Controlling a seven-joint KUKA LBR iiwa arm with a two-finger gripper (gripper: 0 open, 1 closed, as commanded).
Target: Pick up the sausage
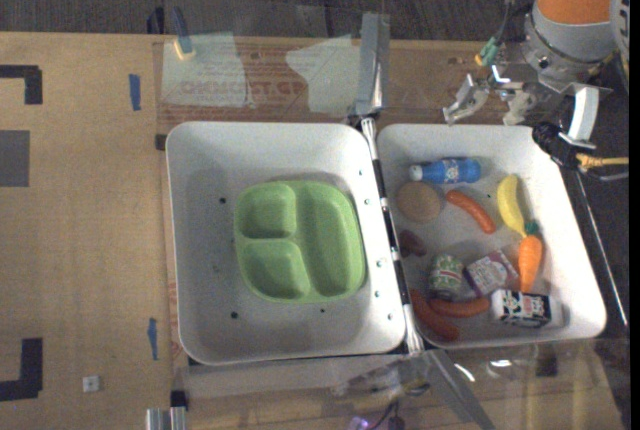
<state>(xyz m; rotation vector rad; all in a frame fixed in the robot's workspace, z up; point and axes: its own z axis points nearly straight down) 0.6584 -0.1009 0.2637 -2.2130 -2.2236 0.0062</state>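
Observation:
Two reddish-brown sausages lie in the right bin (585, 263) near its front edge. One sausage (431, 318) curves along the front left corner, and the other (463, 306) lies just right of it, below a small can (447, 275). An orange-red sausage-like piece (471, 210) lies further back, mid-bin. My gripper (490, 100) hangs above the bench behind the right bin's back rim, well away from the sausages. It is open with nothing between its fingers.
The right bin also holds a blue bottle (445, 170), a brown potato (420, 202), a banana (511, 203), a carrot (530, 259), a pink box (490, 271) and a small carton (522, 308). A green divided plate (300, 240) sits in the left bin (200, 218).

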